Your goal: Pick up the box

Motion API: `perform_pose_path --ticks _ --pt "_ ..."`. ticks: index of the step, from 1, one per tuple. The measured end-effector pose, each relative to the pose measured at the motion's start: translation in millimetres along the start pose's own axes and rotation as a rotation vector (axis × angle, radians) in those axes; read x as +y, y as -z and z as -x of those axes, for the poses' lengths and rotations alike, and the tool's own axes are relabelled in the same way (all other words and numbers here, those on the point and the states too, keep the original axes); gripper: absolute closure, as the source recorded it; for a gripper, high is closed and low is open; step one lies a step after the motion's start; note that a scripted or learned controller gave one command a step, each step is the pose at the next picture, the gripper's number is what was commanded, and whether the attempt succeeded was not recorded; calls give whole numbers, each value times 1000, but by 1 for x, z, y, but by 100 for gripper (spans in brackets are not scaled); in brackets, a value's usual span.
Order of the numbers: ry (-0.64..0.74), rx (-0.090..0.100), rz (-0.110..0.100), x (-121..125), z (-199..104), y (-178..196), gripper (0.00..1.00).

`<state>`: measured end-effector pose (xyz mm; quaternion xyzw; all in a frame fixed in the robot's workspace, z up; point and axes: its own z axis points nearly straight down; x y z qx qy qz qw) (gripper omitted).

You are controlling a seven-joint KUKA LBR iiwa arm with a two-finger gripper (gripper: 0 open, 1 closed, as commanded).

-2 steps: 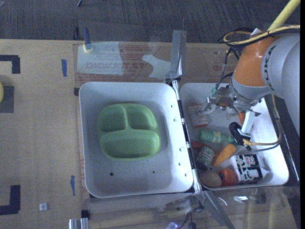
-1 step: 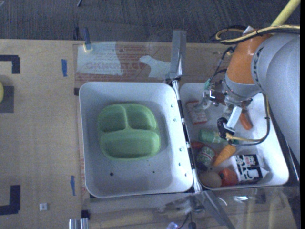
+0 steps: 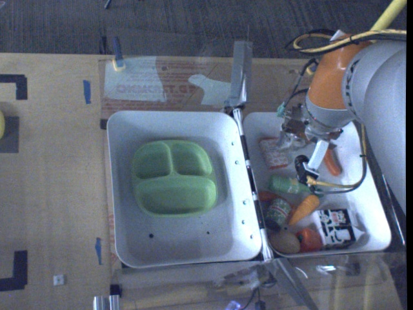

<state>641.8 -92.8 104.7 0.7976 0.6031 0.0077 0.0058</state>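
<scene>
- Over the far end of the right bin (image 3: 377, 228), camera view: the gripper (image 3: 292, 136) hangs low, just beside a pale red-and-white packet (image 3: 273, 152). Whether it is released or clenched cannot be told, since wrist bulk and blur cover that part. Nothing is seen in its grasp.
- The box (image 3: 335, 228) is black-and-white and lies flat in the near right corner of the same bin, well apart from the gripper. I judge it to be the task's thing because it is the one clearly boxy item.
- Clutter lies between them: a green bottle (image 3: 288, 186), a carrot (image 3: 304, 208), a can (image 3: 279, 212), a brown lump (image 3: 285, 241) and a red ball (image 3: 310, 238) touching or nearly touching the box's left edge. An orange piece (image 3: 332, 163) sits close under the wrist.
- Why it lies so: the box looks pushed into the corner, with the bin wall on one side and loose items on the other. Its broad face is up, which probably suits a grasp from above, though the left side is crowded.
- The left bin (image 3: 122, 131) holds a green divided plate (image 3: 174, 176), which is no part of this job.
- Hard to make out: the arm hides the right bin's far right corner. The box's print is unreadable. The packet could be a small carton, but it is too blurred to rule in or out.
</scene>
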Motion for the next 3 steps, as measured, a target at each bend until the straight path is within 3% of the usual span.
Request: perform_pose_path --ticks 1,2,3 --pt "1 0 3 1 0 11 100" --pt "-57 -7 -17 -8 22 68 100" --pt "-369 -9 -16 -22 -21 83 100"
